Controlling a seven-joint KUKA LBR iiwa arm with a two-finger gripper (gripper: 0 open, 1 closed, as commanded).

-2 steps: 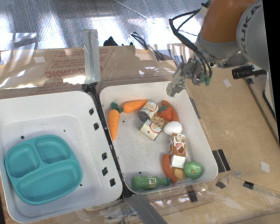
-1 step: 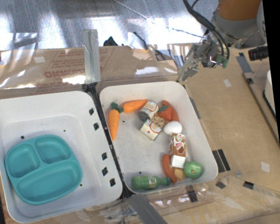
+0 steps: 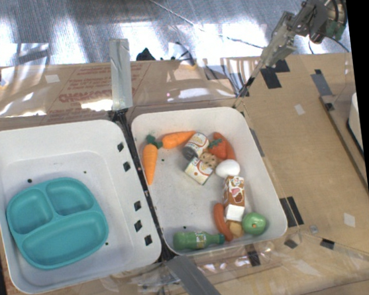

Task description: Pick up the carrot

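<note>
Two carrots lie in the right bin [image 3: 257, 168]: one carrot [image 3: 149, 162] stands lengthwise against the left wall, green top toward the back, and a second carrot [image 3: 177, 139] lies crosswise beside it near the back wall. My gripper [image 3: 249, 83] hangs high at the upper right, outside the bin and beyond its back right corner, slanting down to the left. It is well apart from both carrots and nothing shows in it.
The right bin also holds a small can [image 3: 195, 145], a carton [image 3: 200, 169], a white egg [image 3: 227, 168], an orange-red vegetable [image 3: 221, 147], a green apple [image 3: 254, 223] and a green bottle [image 3: 197, 240]. A teal divided tray [image 3: 57, 222] sits in the left bin [image 3: 11, 148].
</note>
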